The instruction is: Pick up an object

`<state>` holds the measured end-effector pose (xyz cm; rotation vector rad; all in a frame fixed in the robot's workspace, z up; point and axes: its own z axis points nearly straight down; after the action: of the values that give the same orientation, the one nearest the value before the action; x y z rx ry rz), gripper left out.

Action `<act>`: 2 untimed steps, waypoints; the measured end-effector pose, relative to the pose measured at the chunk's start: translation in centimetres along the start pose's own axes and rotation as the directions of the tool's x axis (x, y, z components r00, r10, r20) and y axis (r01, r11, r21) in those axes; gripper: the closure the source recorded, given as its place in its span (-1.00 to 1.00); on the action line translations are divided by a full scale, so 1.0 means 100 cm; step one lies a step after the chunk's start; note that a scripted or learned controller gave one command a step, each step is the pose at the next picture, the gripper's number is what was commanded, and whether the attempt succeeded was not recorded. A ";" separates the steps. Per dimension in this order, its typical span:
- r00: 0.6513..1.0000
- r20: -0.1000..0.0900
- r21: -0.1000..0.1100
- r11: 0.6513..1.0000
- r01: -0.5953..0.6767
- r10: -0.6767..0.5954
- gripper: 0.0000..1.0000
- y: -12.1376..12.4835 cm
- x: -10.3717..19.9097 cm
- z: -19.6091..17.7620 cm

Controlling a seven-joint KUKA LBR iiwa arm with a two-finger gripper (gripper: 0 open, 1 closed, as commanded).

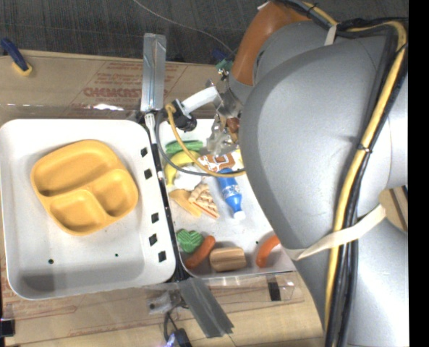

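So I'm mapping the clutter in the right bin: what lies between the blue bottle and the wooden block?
In the camera view, bare white bin floor separates the blue bottle from the wooden block below it.

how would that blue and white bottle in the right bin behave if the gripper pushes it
The blue and white bottle lies on its side, so its rounded body would probably roll. It looks like a small, light plastic toy, likely to skid on the smooth white bin. Food toys crowd it, so it may jam.
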<state>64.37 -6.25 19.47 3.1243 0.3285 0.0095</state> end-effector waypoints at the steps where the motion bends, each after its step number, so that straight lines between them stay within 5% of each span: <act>1: 1.000 0.007 0.001 1.000 -0.002 0.002 -1.00 0.000 -0.002 0.004; 2: 1.000 0.015 0.005 1.000 -0.004 0.004 -1.00 0.025 -0.043 0.050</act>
<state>60.76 -9.59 14.44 3.1283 0.3222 -0.0153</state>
